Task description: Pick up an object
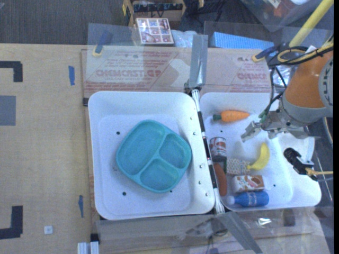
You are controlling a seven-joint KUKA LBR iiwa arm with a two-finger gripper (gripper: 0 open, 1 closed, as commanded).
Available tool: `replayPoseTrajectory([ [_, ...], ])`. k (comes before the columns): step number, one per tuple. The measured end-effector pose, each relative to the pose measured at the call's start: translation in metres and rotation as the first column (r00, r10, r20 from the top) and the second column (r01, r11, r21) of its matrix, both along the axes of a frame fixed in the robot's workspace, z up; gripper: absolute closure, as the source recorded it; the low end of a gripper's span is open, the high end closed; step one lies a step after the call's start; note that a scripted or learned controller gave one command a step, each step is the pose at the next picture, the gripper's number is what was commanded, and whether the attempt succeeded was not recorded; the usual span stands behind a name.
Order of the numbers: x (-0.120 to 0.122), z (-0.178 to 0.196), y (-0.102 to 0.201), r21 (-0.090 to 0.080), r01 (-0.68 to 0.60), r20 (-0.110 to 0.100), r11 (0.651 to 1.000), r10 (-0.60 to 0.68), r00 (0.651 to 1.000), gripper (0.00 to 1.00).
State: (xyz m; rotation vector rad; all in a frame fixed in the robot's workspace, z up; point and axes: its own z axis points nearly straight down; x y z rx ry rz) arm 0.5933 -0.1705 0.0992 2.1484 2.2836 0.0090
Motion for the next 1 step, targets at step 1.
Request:
replayPoseTrajectory([
  [1,-0.0588,-0.0114,-0.0106,0.0,0.044,-0.003,0.999,-0.044,0.999,0.0],
])
